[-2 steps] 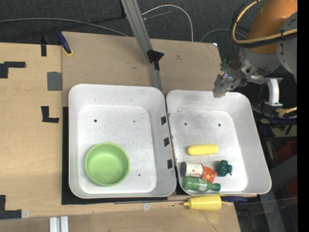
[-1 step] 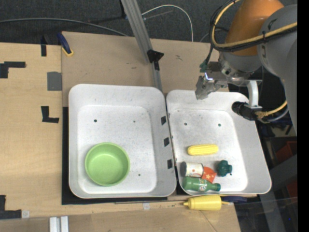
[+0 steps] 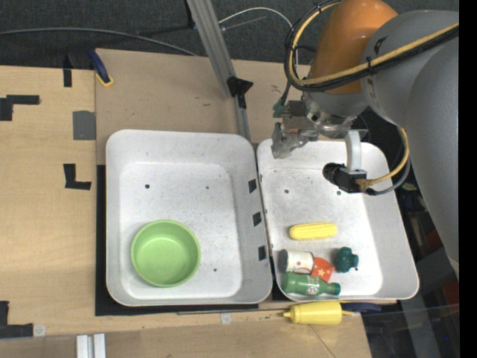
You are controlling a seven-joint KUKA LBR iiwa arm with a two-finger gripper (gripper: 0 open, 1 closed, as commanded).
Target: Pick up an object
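The gripper (image 3: 285, 142) hovers over the right bin's (image 3: 373, 200) far-left corner, poised well short of the toys clustered near; whether it is open or closed is unclear. A green bowl (image 3: 165, 253) sits alone in the left bin (image 3: 179, 170).

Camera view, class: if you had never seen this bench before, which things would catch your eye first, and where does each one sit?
The big grey arm with its orange band dominates the upper right, its gripper over the far edge of the right bin. Next comes the green bowl, alone in the near-left corner of the left bin. Then the cluster of small toys along the right bin's near side, led by the yellow corn cob.
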